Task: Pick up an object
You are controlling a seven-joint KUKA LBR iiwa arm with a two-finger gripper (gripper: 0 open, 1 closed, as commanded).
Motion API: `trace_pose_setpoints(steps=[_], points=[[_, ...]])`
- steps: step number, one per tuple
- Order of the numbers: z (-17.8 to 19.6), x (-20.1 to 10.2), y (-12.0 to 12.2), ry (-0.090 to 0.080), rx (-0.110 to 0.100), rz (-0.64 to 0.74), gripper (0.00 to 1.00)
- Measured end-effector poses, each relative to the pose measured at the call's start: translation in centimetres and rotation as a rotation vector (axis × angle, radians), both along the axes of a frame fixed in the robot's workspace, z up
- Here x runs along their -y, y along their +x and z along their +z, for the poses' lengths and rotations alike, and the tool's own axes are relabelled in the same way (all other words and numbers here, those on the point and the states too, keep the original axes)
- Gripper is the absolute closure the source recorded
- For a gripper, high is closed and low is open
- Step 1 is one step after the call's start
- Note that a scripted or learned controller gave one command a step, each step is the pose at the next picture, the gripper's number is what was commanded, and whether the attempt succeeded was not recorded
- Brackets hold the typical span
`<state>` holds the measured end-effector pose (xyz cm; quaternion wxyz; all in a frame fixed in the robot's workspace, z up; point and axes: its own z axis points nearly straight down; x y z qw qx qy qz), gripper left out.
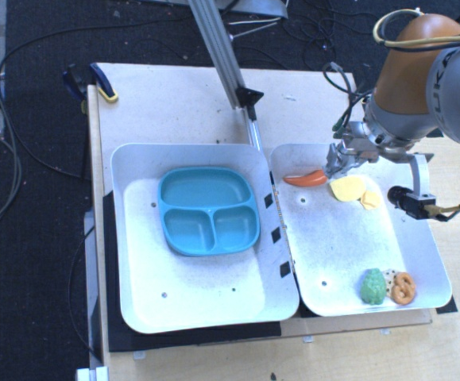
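In the right bin (420, 244) lie an orange-red carrot-like piece (305, 179), a yellow piece (347, 188) with a smaller yellow bit (370, 201) beside it, a green lump (373, 286) and a brown pretzel (403, 287). My gripper (339, 162) hangs low over the bin's far edge, just above the gap between the orange piece and the yellow piece. Its tips sit close to both; whether they touch either is unclear.
The left bin (134, 236) holds a blue three-compartment tray (210, 210). A slanted metal rod (222, 46) runs down to the bins' far edge. A black camera unit (408, 201) hangs off the wrist over the right bin's right side. Cables lie on the dark floor behind.
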<state>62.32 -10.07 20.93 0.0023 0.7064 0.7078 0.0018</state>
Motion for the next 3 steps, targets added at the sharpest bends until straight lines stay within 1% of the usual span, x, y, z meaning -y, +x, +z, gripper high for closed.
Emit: trace_pose_setpoints(steps=[1, 2, 3], points=[[5.4, 0.0, 0.1, 0.000, 0.001, 0.000, 1.00], [5.0, -4.9, -2.5, 0.001, -0.008, 0.004, 1.00], [5.0, -10.1, -3.2, 0.002, -0.008, 0.006, 1.00]])
